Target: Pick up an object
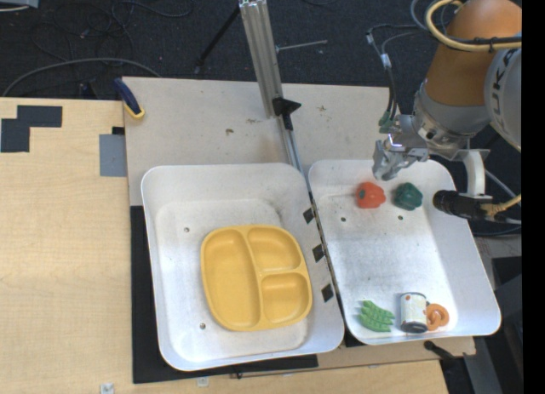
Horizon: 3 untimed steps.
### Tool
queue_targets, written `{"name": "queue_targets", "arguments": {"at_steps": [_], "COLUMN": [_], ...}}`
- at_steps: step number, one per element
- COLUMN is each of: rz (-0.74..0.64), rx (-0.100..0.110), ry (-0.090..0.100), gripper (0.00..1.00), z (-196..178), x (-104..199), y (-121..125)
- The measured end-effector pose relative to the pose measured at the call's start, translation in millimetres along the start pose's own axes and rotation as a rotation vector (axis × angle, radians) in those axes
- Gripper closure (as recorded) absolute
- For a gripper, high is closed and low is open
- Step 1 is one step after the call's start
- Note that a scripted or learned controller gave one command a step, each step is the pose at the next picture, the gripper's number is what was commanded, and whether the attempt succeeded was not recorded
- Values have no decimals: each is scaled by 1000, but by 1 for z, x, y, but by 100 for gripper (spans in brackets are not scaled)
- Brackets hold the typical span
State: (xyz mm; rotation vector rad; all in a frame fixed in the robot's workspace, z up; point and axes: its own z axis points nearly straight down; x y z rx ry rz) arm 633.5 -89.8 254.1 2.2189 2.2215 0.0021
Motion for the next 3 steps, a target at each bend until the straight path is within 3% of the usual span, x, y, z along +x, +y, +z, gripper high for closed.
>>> {"name": "queue_targets", "arguments": {"at_steps": [1,3], "rz": [-3,-5], "rx": [7,5], "ry": [2,2], "gripper": [100,100], "z": [4,18], "x": [57,170], "y": [-17,-27]}}
